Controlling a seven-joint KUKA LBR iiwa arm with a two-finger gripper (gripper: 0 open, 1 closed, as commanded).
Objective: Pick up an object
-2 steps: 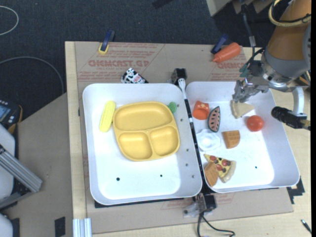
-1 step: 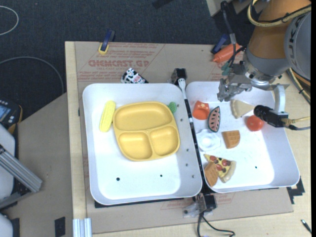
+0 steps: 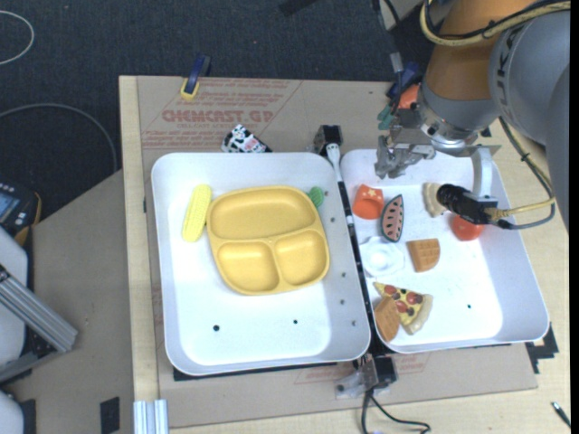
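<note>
Watermelon slice (image 3: 392, 218), just beside orange cup (image 3: 367, 202), right bin (image 3: 488, 287)

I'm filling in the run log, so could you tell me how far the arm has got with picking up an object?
Done: nothing looks lifted; the watermelon slice, pizza slice and toast piece lie in the right bin. In hand: the gripper hangs over that bin's far left corner, near the orange toy. Left: probably descending, grasping and lifting one.

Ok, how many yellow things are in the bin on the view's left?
2. A corn cob lies near the left side of the bin, and a divided plate sits right beside it in the middle. Something small could be hidden under the plate.
</note>
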